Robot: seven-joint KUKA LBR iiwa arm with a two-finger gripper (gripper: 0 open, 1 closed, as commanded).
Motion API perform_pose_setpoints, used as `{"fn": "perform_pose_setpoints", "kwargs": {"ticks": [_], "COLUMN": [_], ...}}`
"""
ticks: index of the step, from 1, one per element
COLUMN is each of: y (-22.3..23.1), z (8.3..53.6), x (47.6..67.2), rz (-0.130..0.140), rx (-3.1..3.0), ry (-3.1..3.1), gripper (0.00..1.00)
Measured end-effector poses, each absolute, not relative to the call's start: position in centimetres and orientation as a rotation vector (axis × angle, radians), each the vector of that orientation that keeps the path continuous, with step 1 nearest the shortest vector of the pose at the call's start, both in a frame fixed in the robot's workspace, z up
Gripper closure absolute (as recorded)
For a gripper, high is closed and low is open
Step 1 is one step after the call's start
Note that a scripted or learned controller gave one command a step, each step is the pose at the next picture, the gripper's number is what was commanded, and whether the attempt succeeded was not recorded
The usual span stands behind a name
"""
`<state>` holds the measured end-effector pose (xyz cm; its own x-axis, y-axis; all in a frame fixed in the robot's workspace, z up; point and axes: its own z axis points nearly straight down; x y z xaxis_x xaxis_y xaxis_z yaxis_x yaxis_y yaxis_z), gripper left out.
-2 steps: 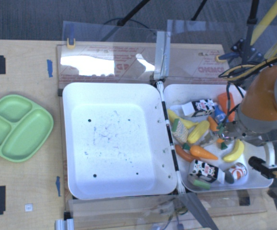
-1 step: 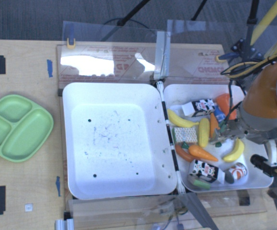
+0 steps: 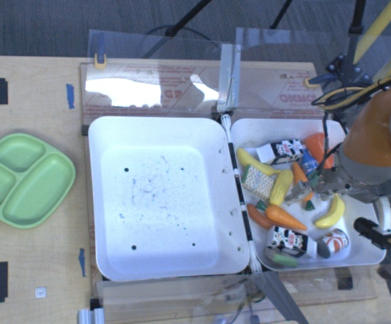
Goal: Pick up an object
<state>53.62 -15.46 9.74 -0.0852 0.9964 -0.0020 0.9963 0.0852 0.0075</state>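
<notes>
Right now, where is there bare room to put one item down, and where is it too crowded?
The left bin has a bare white floor from wall to wall. The green divided plate on the wooden bench also has free compartments. The right bin is crowded: bananas, a carrot and small cartons, with the arm above them.

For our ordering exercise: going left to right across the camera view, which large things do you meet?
Green divided plate → left white bin → right white bin, holding toy food → grey and orange arm.
</notes>
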Motion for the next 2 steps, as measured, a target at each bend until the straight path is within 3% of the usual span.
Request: {"fn": "perform_pose_setpoints", "kwargs": {"ticks": [1, 2], "y": [-17.4, -15.7], "z": [15.6, 28.7], "x": [50.9, 53.1], "rz": [0.001, 0.000], "rx": [2.090, 2.353], "ry": [2.343, 2.079], "gripper": [0.00, 0.00]}}
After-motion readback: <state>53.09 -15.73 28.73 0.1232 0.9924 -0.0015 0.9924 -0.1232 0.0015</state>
